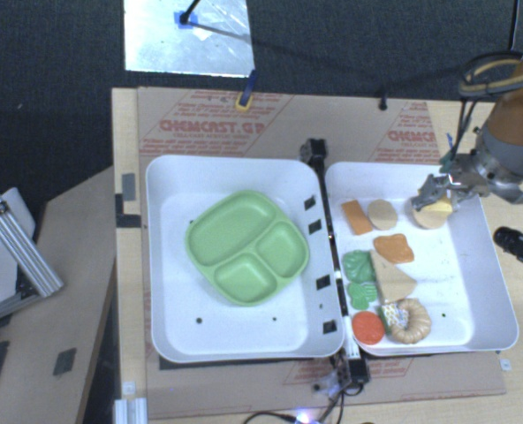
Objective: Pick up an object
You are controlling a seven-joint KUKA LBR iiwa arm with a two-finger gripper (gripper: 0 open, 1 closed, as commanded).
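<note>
Reaching in from the right edge of the frame, the hand [438, 194] hangs low in the upper right of the right bin [482, 281], right at a pale yellow piece [435, 210] just under its tip. Whether its fingers are apart, together or around that piece I cannot tell; the view is too blurred there. Close to the left lie a tan round [382, 214] and an orange slab [356, 217], crowding that side. The green tray [246, 247] sits well apart in the left bin [169, 237].
</note>
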